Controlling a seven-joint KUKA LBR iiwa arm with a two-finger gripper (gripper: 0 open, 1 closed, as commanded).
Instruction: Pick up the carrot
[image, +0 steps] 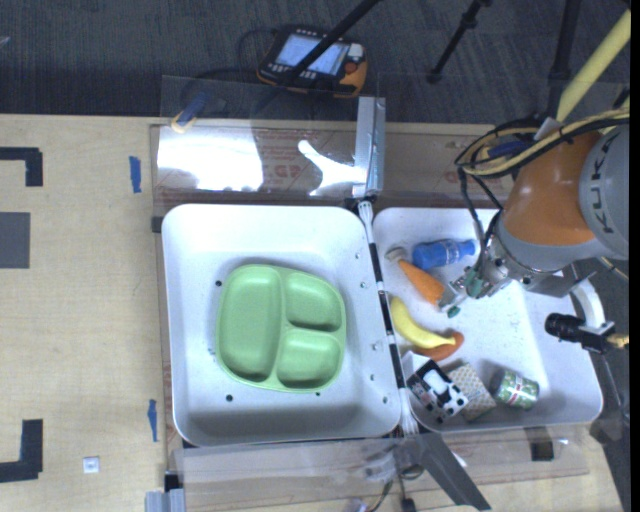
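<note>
The jaws (468, 288) hang low in the right bin (560, 385), just right of the carrot (422, 283); whether they stand wide or narrow I cannot tell, and nothing shows between them. The carrot lies at the bin's upper left, slanting down toward the frame's lower right, its low end just beside the jaws. A blue bottle (443, 252) lies just above it, a banana (424, 330) just below. That crowding is the risk: closing here could catch the bottle or nudge the banana, or clip only the carrot's tip so it slips free. The left bin (190, 300) holds a green tray (280, 325).
</note>
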